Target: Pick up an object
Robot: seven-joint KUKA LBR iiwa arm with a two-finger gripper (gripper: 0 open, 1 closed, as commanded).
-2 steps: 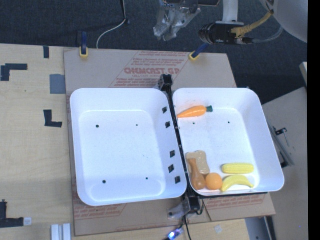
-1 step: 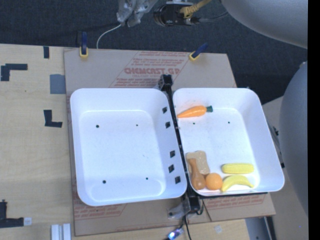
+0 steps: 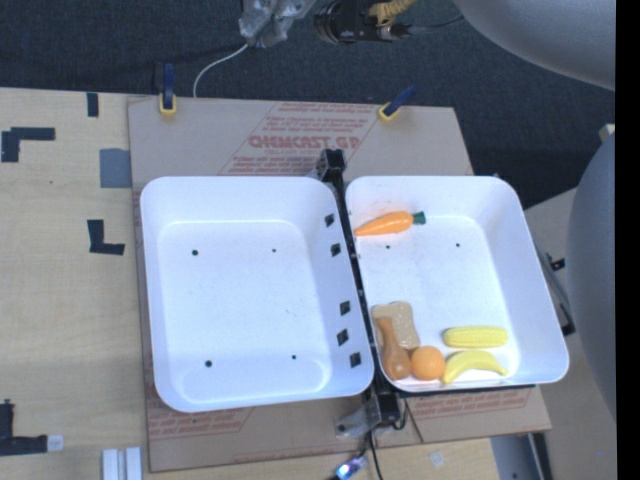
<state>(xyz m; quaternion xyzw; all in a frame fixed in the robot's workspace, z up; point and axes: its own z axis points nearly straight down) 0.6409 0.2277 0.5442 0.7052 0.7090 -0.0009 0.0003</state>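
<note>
The right bin holds the objects. An orange carrot with a green tip lies near its far left corner. At the near edge sit a tan bread-like piece, a brown piece beside it, an orange ball, a yellow corn cob and a yellow banana. My gripper hangs at the top of the view, beyond the far edge of the bench and well away from both bins, with nothing seen in it.
The left bin adjoins the right one along a black clipped seam. Both rest on a cardboard sheet clamped at its far corners. The grey arm crosses the top right. A white cable trails near the gripper.
</note>
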